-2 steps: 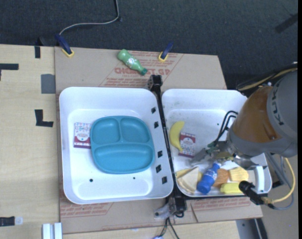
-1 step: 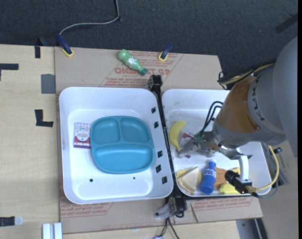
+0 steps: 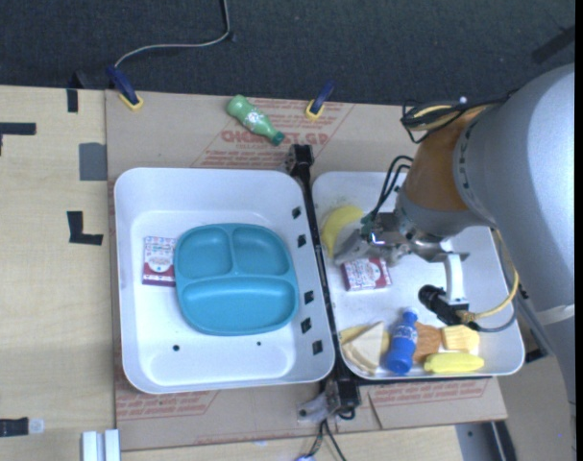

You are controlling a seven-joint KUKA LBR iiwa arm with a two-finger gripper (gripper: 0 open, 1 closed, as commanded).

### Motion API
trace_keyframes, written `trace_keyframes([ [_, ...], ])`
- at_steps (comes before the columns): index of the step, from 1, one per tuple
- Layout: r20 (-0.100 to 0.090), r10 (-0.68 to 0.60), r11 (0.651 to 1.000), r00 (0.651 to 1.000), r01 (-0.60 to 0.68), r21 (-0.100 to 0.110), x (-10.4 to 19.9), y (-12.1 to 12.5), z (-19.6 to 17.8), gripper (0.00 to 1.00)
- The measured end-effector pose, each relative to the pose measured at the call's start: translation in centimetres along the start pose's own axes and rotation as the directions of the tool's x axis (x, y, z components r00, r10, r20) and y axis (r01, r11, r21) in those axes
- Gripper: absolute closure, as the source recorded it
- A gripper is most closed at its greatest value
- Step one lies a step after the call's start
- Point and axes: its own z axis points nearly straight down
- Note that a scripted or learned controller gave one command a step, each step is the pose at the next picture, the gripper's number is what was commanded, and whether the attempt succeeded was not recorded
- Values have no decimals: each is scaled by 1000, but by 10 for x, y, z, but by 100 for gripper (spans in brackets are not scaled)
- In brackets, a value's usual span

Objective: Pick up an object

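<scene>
over the right bin (image 3: 502, 353), the gripper (image 3: 363, 243) hangs low at the bin's left side, with the grey arm (image 3: 531, 161) and its orange band (image 3: 435, 176) reaching in from the right. whether the fingers are spread or closed cannot be told at this angle, and nothing can be seen clamped between them.

just below the gripper lies a small flat packet (image 3: 366, 275), red and white with printing too blurred to read. a yellow rounded item (image 3: 339, 223) sits just left of the gripper, against the bin's left wall. along the bin's near edge are a blue bottle (image 3: 401, 344) with a darker cap, a pale wedge-shaped piece (image 3: 363, 346) touching its left side, an orange-tan block (image 3: 445, 337) to its right, and a yellow corn-like piece (image 3: 453, 362) by the rim.

the left bin (image 3: 137, 353) holds a blue divided plate (image 3: 236, 279) with three compartments, and a second red and white packet (image 3: 158, 260) beside its left edge, its lettering unreadable.

on the desk (image 3: 41, 305) behind the bins lies a green bottle (image 3: 254, 120) on cardboard (image 3: 176, 128) printed with faint red writing that cannot be made out.
</scene>
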Motion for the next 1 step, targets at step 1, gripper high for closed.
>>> trace_keyframes([
  [1,0,0,1000,1000,0,2,0,0,-9,100],
])
